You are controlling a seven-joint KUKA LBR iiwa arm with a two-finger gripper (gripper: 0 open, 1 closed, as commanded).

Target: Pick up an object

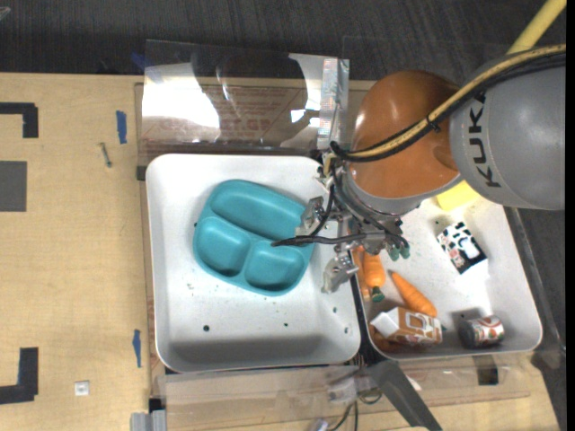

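- My arm point(503, 133) takes up the upper right of the view, grey casing above a big orange band point(404, 133), with a yellow cable point(503, 57) draped across it.
- The left bin point(171, 312) is the white tray nearer the middle of the bench; the right bin point(521, 285) sits flush against it, and the arm hangs over the seam between the two.
- A teal divided dish point(252, 236) lies in the left bin, its long axis running from upper right to lower left, with two small compartments on its lower side.
- The gripper point(346, 254) is low at the dividing wall between the bins, wrapped in cables. I cannot tell how it is set, because the wrist and wiring cover that part.
- In the right bin, two orange carrot-shaped pieces point(400, 285) lie just beside the gripper. The longer one points from upper left to lower right. I cannot confirm that either one is being held.
- A brown and white packet point(413, 328) lies just below the carrots, near the front wall of the right bin.
- A small can point(481, 330) lies on its side towards the front right corner.
- A black and white patterned card point(460, 245) sits behind it, and a bit of yellow point(454, 196) shows at the arm's edge.
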